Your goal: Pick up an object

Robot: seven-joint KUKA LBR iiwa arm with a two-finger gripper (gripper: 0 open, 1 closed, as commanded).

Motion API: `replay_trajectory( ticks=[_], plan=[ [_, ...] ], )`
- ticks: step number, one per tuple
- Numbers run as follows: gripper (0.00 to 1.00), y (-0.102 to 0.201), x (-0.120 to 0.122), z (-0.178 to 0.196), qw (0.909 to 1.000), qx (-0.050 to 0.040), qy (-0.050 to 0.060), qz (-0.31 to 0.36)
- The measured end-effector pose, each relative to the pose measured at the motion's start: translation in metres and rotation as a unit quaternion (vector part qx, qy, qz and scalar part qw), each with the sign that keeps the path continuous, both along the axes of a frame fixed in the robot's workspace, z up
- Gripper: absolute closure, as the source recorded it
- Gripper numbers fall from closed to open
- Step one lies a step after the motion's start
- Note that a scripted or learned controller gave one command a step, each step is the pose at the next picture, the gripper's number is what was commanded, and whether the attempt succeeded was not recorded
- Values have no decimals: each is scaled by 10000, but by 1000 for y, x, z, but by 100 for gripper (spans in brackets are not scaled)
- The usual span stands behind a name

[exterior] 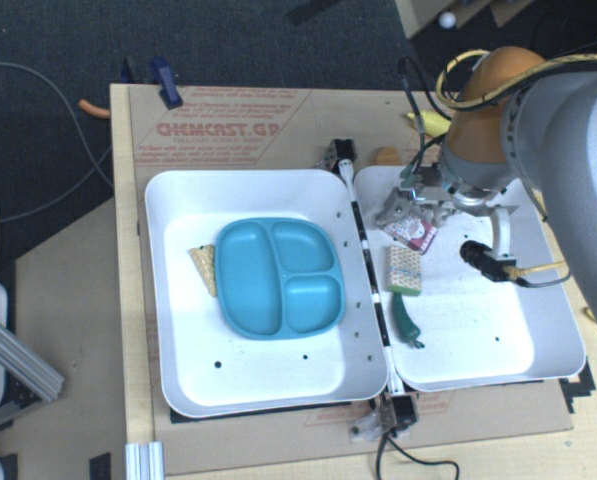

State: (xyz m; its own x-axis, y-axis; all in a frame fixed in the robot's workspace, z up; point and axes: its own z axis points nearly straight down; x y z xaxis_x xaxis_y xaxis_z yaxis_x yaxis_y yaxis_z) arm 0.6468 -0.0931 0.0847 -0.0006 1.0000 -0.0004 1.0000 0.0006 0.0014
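Pink packet (415,232) is lying at the right bin's (478,353) upper-left corner as my gripper (410,208) is hovering just above it. I am judging this the reach; next I am needing a descent and squeeze.

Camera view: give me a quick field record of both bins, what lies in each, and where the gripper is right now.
left bin: blue divided plate; tan sponge-like piece at the plate's left edge, partly under it
right bin: beige and green sponge; small green object below it; pink printed packet near the top left
gripper: over the right bin's top left corner, right above the pink packet
grip: fingers too unclear to read; contact with the packet cannot be told
arm: reaches in from the right
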Motion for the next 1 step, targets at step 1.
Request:
replay_trajectory(
  ticks=[1],
  plan=[
    [100,0,1,10,10000,0,-14,2]
  ],
)
